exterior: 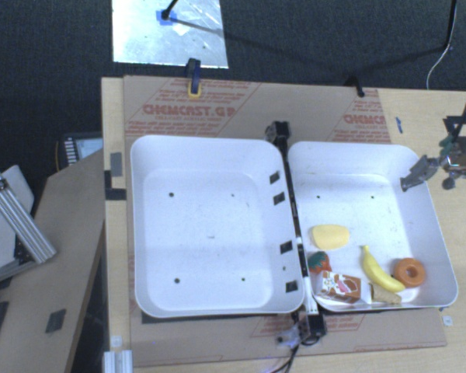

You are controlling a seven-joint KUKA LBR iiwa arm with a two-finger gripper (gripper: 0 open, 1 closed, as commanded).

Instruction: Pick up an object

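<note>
The right bin (pixel 357 169) holds several objects near its front edge. A pale yellow lemon-like piece (pixel 330 237) lies near the middle divider. A banana (pixel 377 270) lies beside an orange ring (pixel 409 271) at the front right. A red and white carton (pixel 340 287) rests in the front left corner, with a small red and green item (pixel 318 262) just behind it. My gripper (pixel 415 176) hangs over the bin's far right rim, well apart from all of these objects, and nothing shows in it.
The left bin (pixel 210 231) sits beside the right one, joined by a black-clipped divider (pixel 289 216). Both rest on a cardboard sheet (pixel 210 107). A shiny metal plate (pixel 169 22) lies beyond the bench, and an aluminium frame (pixel 12 216) stands at the left.
</note>
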